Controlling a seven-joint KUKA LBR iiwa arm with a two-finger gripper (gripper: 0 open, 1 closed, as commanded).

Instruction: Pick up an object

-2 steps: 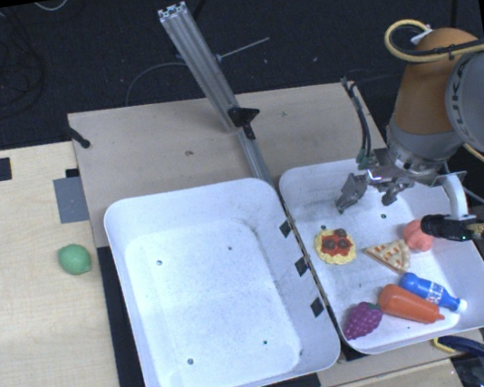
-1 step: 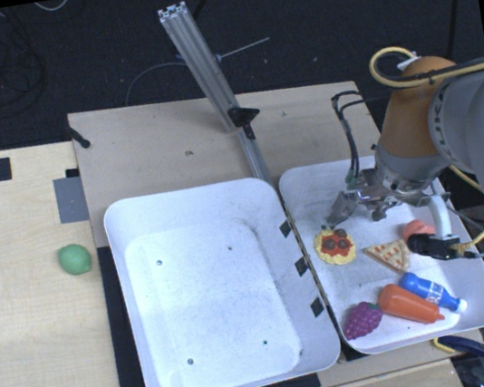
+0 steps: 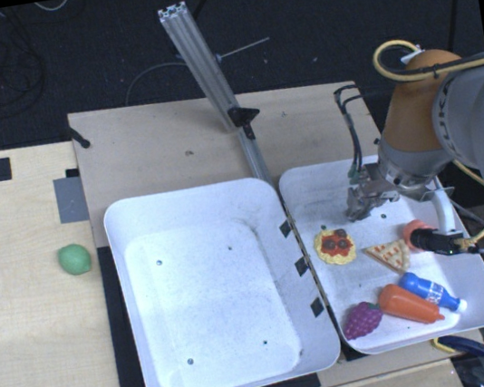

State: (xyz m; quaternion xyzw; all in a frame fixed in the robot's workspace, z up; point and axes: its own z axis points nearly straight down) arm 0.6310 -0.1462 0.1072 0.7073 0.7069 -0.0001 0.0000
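Step in hand: I judge the pincer (image 3: 360, 203) must descend squarely over one toy, ideally the isolated pizza round (image 3: 334, 246).
Pincer: above the right bin (image 3: 482, 309)'s upper floor; I cannot tell its spread.
Right bin: pizza slice (image 3: 388, 254), grapes (image 3: 362, 318), carrot (image 3: 408, 303), blue bottle (image 3: 430, 291).
Left bin (image 3: 206, 295): bare white floor.
Tabletop (image 3: 16, 272): green ball (image 3: 75, 259).

claw (image 3: 360, 205) low over the right bin (image 3: 314, 187), above small pizza (image 3: 334, 246), carrot (image 3: 409, 303), grapes (image 3: 361, 319)

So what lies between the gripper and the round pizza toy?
Bare white bin floor; camera view shows nothing between gripper and pizza toy.
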